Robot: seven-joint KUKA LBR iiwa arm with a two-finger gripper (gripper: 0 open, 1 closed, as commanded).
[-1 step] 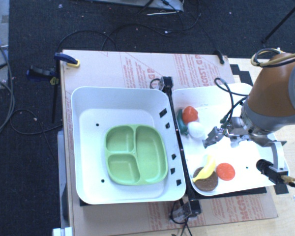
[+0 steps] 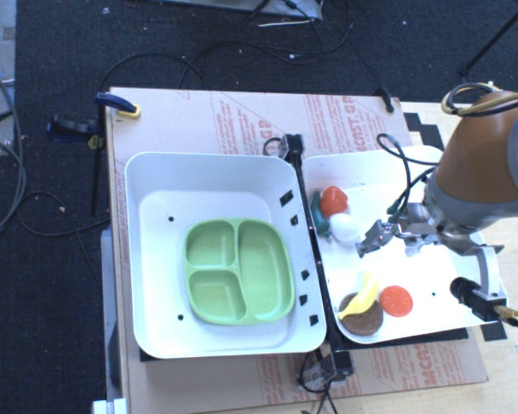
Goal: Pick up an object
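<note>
arm [image 2: 488,158] cut off at right edge

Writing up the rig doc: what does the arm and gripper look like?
The arm has a wide orange band over a grey wrist section. Black cables loop alongside it. The gripper is small, dark grey metal.

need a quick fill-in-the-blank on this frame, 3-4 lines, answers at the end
1. The green divided tray lies in the ____ bin.
2. The green divided tray has ____ compartments.
3. The gripper hangs above the ____ bin.
4. The white ball sits just below a ____ ball.

Missing words: left; three; right; red
</note>
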